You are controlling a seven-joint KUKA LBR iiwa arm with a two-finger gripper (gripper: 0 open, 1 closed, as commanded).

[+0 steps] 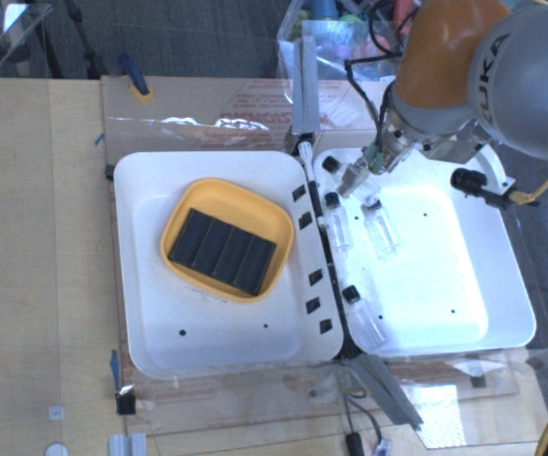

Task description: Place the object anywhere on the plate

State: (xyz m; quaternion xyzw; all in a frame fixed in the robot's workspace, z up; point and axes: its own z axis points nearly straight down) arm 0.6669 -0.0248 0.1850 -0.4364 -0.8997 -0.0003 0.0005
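Camera view puts the gripper (359, 177) over the upper left corner of the right bin (501, 302), just beside the divider between the two bins, with the grey arm (501, 55) and its orange band reaching in above it. What the gripper's grasp looks like I cannot tell — that end of the arm is small and pale against the bright white floor, and nothing dark shows in it. Below it on the floor of the right bin lie faint glassy shapes, too washed out to name.

Across the divider, well apart from the gripper, the yellow plate (180, 218) sits in the left bin (141, 340). A dark ridged block (224, 251) lies flat on it, wholly inside the rim and tilted with the plate's long side.

Judged from that — if the block is the task's object — the placing looks done, with only the arm's pulling clear left. I cannot rule out some other intended object.
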